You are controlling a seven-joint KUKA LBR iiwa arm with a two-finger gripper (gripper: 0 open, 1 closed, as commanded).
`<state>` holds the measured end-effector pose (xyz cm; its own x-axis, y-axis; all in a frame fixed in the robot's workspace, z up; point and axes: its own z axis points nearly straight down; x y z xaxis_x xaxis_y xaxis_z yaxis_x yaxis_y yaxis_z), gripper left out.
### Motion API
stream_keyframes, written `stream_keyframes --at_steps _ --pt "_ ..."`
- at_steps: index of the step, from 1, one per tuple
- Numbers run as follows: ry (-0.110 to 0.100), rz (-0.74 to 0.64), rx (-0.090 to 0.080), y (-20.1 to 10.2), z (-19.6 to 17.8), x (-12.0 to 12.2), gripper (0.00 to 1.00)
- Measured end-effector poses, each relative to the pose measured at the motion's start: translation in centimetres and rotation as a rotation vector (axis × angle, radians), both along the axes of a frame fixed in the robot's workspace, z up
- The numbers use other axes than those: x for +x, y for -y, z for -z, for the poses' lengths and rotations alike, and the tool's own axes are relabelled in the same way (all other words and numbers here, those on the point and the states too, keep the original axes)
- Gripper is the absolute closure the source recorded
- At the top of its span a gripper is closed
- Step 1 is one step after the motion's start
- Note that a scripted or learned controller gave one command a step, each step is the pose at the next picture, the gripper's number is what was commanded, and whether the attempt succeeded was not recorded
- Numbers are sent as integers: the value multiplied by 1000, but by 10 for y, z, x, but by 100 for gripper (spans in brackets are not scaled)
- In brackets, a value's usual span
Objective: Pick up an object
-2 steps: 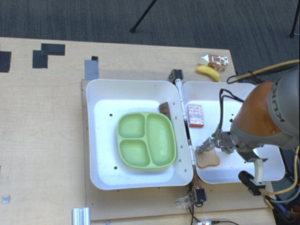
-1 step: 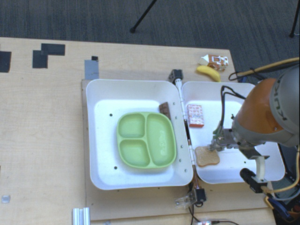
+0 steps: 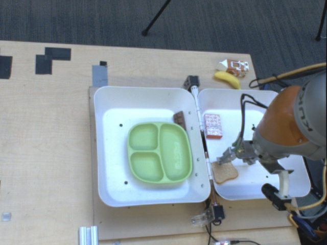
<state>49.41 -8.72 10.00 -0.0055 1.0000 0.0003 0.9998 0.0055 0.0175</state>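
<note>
In the right bin (image 3: pixel 245 185) lies a slice of toast-like bread (image 3: pixel 225 173) near the front left corner. A red and white small packet (image 3: pixel 212 125) lies further back in the same bin. My gripper (image 3: pixel 228 157) hangs just above the bread's back edge, its fingers pointing left and down. The arm's orange band and grey wrist cover the right half of that bin. A brown block (image 3: pixel 179 119) rests at the back right of the left bin, beside the green plate.
A green three-compartment plate (image 3: pixel 159 152) fills the middle of the left bin (image 3: pixel 110 152). Behind the bins on the bench lie a yellow banana (image 3: pixel 227 78) and a small carton (image 3: pixel 236 65). Clamps and cables sit at the bins' front edge (image 3: pixel 209 216).
</note>
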Motion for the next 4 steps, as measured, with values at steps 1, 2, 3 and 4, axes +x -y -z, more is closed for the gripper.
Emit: stream_keyframes --at_steps 1,2,3,4 --pt "3 -4 1 -1 -11 2 100" --pt "3 -3 1 -1 -11 2 0" --pt "6 -8 2 -2 -21 3 100" --pt "6 -7 2 -2 -21 3 0"
